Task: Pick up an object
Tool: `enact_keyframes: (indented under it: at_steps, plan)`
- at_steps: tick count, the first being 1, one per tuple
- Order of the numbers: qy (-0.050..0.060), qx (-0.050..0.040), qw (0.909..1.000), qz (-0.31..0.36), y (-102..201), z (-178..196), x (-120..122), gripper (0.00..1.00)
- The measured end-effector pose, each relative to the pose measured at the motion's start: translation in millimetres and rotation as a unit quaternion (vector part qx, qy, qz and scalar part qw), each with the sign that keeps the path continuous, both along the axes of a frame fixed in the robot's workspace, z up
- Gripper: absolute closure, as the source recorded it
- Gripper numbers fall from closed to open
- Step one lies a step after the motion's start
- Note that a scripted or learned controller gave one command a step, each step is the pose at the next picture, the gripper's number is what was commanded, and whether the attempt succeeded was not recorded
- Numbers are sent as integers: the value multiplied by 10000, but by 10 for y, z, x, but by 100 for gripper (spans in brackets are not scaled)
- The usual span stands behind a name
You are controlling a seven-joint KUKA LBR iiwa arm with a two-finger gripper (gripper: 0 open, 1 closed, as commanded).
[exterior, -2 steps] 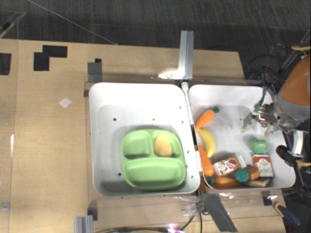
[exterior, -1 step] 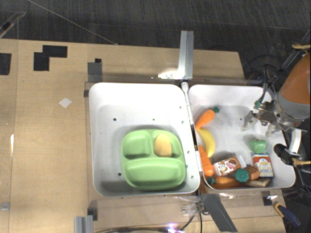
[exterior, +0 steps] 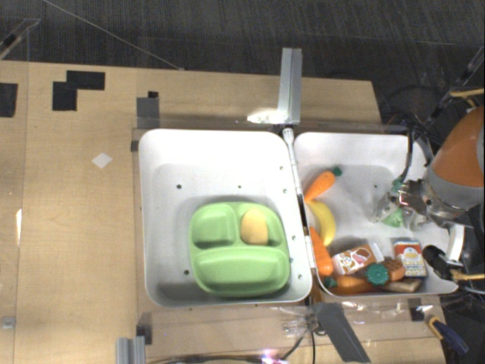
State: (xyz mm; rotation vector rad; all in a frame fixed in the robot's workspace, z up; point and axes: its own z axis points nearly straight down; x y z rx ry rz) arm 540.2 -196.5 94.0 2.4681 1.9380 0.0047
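Note:
The right bin [exterior: 356, 156] holds several toy foods: a carrot [exterior: 320, 184] at the upper left, a banana [exterior: 325, 223] below it, a second carrot [exterior: 321, 255] along the left wall, a small snack box [exterior: 354, 261] and a little carton [exterior: 408, 257] near the front. My gripper [exterior: 399, 201] hangs low over the right side of this bin, below the orange-banded wrist [exterior: 461, 158]. A pale green item [exterior: 392, 219] lies right under it, partly hidden. I cannot make out whether anything is held.
The left bin [exterior: 212, 158] carries a green divided plate [exterior: 242, 270] with a yellow round fruit [exterior: 255, 226] in its upper right compartment. A dark green round piece [exterior: 378, 274] and an orange item [exterior: 348, 283] crowd the right bin's front edge. A metal post [exterior: 290, 82] stands behind the bins.

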Motion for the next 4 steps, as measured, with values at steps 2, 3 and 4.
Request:
enact_keyframes:
  at_steps: [2,3,4]
  plan:
    - [-73,-21,9997,238,41,-21,-178,100]
    - [-69,-42,9997,219,10,-20,-189,0]
    - [-45,-13,9998,201,55,-41,587,0]
